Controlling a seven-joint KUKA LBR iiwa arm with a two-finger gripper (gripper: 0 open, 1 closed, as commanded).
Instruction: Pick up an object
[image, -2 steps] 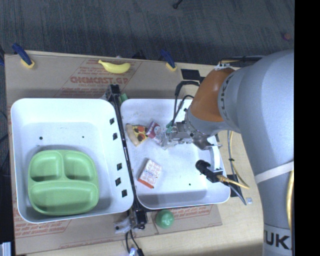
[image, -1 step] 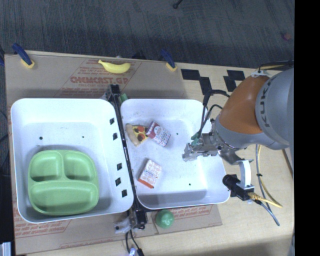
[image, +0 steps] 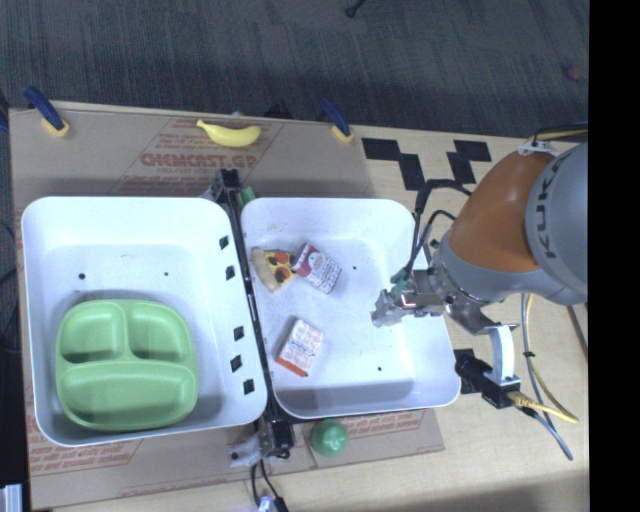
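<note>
— Three small things lie in the right white bin (image: 400, 390)?

— Yes: a red-and-white carton (image: 318, 268) and a yellow pizza-slice toy (image: 271, 268) near its far-left corner, an orange-and-white flat packet (image: 300, 347) nearer the front. My end effector (image: 385, 311) hangs over the bin's right side, carrying nothing; its grip I cannot tell.

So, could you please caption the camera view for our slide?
Gripper over right bin holding three small items; green tray in left bin.
</note>
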